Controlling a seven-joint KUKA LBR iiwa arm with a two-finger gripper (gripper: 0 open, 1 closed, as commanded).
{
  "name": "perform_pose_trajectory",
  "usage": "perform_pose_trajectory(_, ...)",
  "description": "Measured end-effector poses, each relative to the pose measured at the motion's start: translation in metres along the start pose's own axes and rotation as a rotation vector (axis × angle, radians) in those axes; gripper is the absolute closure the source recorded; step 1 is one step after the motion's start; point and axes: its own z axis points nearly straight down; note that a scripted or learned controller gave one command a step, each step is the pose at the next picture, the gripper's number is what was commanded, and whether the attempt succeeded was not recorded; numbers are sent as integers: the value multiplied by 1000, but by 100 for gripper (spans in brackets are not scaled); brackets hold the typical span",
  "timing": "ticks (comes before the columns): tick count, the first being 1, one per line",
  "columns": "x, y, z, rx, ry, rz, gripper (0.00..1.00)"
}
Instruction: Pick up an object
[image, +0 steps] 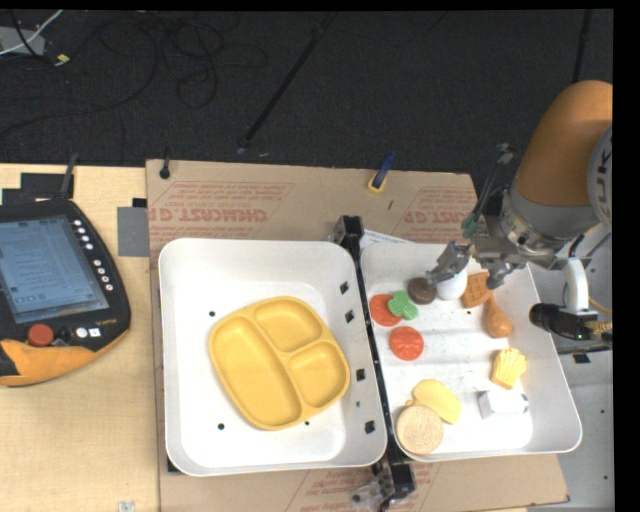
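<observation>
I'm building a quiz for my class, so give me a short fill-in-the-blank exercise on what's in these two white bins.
1. The yellow divided tray lies in the ____ bin.
2. The tray has ____ compartments.
3. The gripper hangs over the ____ bin.
4. The pendant with a screen lies to the ____ of both bins.

Missing words: left; three; right; left

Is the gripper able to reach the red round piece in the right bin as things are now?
Probably yes. The red round piece lies flat and open from above, with a small gap to the green piece beside it. The gripper hovers over the same bin, and nothing stands between them.
</observation>
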Motion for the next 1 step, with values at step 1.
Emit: perform_pose_trajectory(1, 0, 2, -8, -14, -2, -2, 0)
